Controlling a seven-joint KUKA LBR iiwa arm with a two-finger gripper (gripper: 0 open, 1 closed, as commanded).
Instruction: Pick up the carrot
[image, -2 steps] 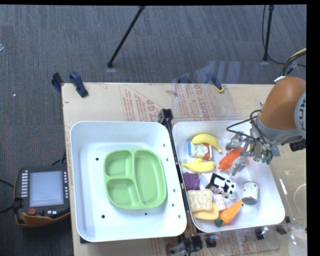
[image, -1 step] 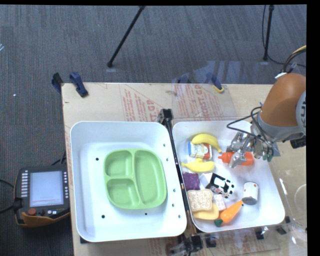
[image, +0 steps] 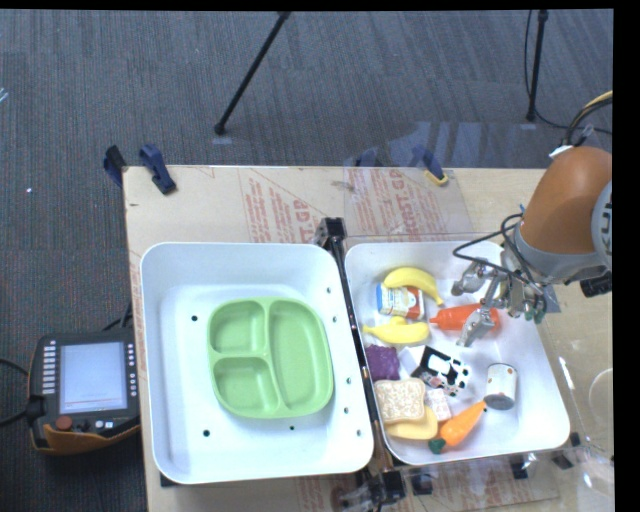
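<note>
Right bin (image: 556, 405) cluttered, gripper (image: 482, 325) over carrot (image: 456, 318) near far edge, finger state unclear; descend centered along its length.

A pale green 3-compartment plastic plate (image: 270, 357) lies in the left shallow white bin (image: 170, 290). In the right white bin (image: 550, 390) lie 2 yellow toy bananas (image: 413, 280), a purple toy cluster (image: 382, 360) and a small grey can (image: 500, 385).

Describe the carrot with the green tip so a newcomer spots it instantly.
Look in the right bin, along its near edge. The carrot lies tilted there, just right of a slice of bread and left of a small can. Its green stub sets it apart from the other orange piece up by the claw.
</note>
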